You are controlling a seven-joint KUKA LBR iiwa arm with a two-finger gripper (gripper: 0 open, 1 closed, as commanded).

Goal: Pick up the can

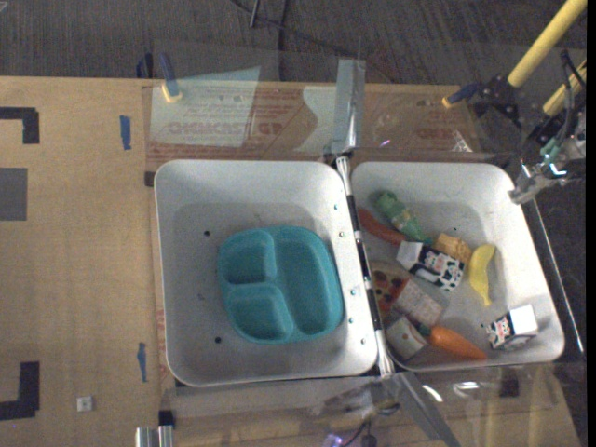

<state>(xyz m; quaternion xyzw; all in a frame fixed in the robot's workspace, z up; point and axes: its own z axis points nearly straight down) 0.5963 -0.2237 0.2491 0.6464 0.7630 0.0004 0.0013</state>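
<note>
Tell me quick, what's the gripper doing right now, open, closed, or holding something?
Gripper: at the right bin's upper right corner, above the rim, with nothing seen in it; open or closed cannot be told.

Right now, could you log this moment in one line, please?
tool: over right bin's far corner | can: near divider, untouched | stage: pre-grasp

Right bin (521, 214) upper area open, lower crowded (carrot (456, 343), cartons), left bin (186, 203) edges free

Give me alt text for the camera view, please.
Two white bins sit side by side: the left bin holds a teal divided tray, the right bin a jumble including a banana and a carrot. The claw hovers at its upper right rim.
</note>
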